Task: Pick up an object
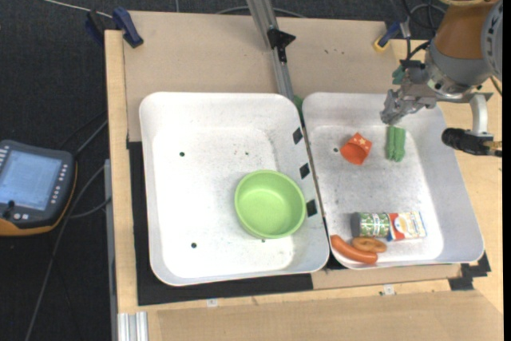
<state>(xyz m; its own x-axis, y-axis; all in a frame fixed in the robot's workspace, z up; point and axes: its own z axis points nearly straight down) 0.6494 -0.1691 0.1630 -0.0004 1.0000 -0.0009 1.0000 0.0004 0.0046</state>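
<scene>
My gripper (394,115) hangs over the far part of the right bin (447,172), just above the top end of a green block (395,144) that lies there. An orange-red cup (356,148) lies on its side to the left of the block. Near the bin's front edge lie a small carton with a green and red label (389,225) and an orange-red sausage-shaped toy (354,249). Nothing shows between the gripper's fingers.
A green bowl (270,204) sits in the left bin (172,172), close to the divide between the bins. A slanted metal pole (262,4) rises behind the bins. A pendant with a screen (32,186) lies off the bench at the left.
</scene>
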